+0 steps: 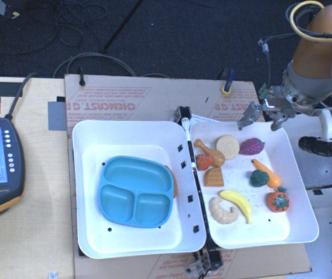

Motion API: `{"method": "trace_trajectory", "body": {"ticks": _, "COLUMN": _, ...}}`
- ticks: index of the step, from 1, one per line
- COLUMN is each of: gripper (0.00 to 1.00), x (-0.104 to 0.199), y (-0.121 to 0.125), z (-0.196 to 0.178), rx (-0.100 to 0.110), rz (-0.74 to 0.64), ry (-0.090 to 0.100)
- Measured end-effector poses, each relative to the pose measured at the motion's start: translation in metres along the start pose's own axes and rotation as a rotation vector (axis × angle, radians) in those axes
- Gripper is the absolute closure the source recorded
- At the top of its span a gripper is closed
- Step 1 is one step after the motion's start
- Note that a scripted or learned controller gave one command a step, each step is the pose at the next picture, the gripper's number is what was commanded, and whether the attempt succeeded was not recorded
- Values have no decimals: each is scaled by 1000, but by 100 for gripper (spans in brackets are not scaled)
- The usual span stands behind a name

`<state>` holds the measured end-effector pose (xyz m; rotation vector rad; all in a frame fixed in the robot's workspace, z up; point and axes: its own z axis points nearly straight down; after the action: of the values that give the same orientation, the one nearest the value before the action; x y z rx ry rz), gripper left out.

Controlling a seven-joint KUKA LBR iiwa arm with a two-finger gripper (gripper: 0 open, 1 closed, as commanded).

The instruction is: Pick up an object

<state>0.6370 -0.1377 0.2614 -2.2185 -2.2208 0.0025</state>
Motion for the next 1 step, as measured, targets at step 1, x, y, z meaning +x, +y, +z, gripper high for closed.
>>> {"method": "trace_trajectory", "body": {"ticks": 1, "gripper": 100, "x": 0, "y": 0, "z": -10, "rx": 1, "rz": -1, "ry": 0}}
